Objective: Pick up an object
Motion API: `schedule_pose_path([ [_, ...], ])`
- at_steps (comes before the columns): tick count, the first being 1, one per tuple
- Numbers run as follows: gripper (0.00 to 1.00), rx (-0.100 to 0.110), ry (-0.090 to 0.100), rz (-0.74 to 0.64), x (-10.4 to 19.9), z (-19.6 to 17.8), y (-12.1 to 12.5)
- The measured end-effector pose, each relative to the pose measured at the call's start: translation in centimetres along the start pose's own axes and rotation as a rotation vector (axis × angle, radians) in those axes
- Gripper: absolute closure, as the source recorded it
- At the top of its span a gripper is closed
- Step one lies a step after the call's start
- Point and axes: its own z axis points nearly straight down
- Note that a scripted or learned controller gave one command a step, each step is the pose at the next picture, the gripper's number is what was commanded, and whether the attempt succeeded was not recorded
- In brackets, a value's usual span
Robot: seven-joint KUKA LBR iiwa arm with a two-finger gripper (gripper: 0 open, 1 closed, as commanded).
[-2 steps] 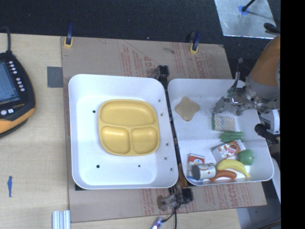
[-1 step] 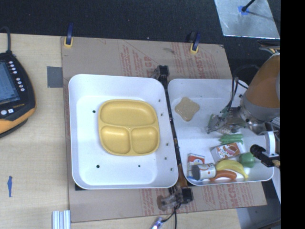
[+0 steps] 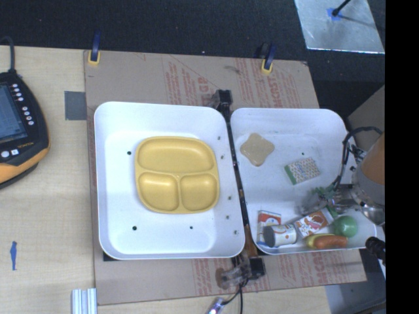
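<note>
Looking down, we are seeing the left bin [image 3: 111,175] carrying a yellow divided plate [image 3: 177,174] in its middle. The right bin [image 3: 288,120] is holding the loose objects: a tan cookie-shaped piece [image 3: 256,149] near its top left, a patterned packet [image 3: 302,170] further right, and along the near edge a red-and-white carton [image 3: 268,220], a small can [image 3: 283,235], a green ball [image 3: 345,226] and an orange carrot [image 3: 327,241]. The gripper [image 3: 330,198] is reaching down just above that cluster; we cannot tell how it is set.
</note>
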Motion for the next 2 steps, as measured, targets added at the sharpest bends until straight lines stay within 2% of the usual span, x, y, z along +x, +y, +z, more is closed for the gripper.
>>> schedule_pose_path([
  [1,0.0,-0.001,0.0,-0.002,4.8,0.0,5.5],
  [2,0.0,-0.003,0.001,0.002,3.9,-3.5,13.9],
])
